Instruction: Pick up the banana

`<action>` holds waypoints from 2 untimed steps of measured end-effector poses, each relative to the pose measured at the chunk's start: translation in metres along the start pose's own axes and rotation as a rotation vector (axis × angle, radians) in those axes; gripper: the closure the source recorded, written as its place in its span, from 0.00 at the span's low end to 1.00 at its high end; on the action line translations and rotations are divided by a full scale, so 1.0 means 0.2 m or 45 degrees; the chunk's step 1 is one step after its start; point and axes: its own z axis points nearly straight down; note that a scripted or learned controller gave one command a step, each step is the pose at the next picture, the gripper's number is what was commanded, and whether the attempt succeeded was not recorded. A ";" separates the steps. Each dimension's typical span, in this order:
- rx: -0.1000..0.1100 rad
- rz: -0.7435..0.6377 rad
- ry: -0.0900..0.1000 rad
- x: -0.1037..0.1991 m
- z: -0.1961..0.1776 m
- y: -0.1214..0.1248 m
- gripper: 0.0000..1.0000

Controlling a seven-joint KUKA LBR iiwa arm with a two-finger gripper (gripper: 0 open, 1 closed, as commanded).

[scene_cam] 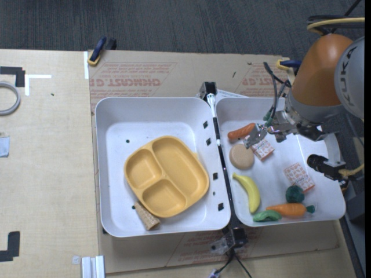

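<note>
Both bins (110, 172) look like smooth matt white plastic. The yellow tray (167, 176) and banana (248, 191) are smooth plastic; at twelve o'clock, cardboard (151, 77) is matt, beside pale wood bench (46, 172).

Your wooden bench (46, 172) carries a brown cardboard sheet (151, 77); the two white bins, left (110, 167) and right (324, 204), sit side by side on the cardboard.

A robot lab: white bins (110, 172) on cardboard-lined bench (46, 172), toy food, cables, grey carpet (174, 16)
</note>
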 end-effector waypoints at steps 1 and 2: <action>-0.001 -0.440 0.000 -0.01 0.05 -0.34 0.00; -0.002 -0.651 0.000 0.03 0.37 -0.45 0.00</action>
